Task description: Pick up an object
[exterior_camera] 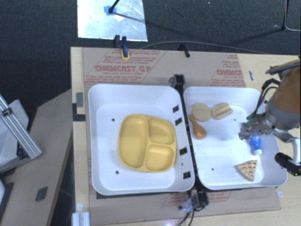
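- Gripper (pixel 254 134) low in the right bin (pixel 221 175), right at a small blue-and-white object (pixel 256 144) near the bin's right side.
- Jaw state impossible to tell here; possibly touching the blue-and-white object, though no grasp visible.
- Nothing lifted yet: tan disc (pixel 201 112), bread-like piece (pixel 221 110), orange carrot-like piece (pixel 197 128) and pizza-like wedge (pixel 247 169) all resting on the bin floor.
- Yellow divided tray (pixel 146 142) lying in the left bin (pixel 106 126).
- Left to do: secure grasp, then lift.
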### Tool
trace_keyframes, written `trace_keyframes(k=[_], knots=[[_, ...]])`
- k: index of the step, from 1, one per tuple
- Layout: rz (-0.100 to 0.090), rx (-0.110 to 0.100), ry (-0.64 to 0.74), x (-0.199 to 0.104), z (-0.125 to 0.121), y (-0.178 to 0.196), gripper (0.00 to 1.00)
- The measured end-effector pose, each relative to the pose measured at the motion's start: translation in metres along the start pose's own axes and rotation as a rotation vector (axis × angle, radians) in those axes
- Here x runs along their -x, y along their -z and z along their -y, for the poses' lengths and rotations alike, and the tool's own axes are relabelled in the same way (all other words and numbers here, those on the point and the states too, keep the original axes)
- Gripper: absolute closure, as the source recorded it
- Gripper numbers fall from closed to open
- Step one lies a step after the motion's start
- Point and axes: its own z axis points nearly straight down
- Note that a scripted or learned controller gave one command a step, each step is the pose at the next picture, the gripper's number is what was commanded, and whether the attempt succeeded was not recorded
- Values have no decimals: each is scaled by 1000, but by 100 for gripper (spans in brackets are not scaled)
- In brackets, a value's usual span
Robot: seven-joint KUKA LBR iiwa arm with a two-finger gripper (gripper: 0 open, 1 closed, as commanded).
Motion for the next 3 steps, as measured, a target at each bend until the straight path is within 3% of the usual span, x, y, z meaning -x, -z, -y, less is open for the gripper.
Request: trace_keyframes(k=[1,2,3], knots=[[1,3,1,3,-8,63,100],[-1,-2,1,3,-9,60,100],[-4,-3,7,-53,-20,53,100]])
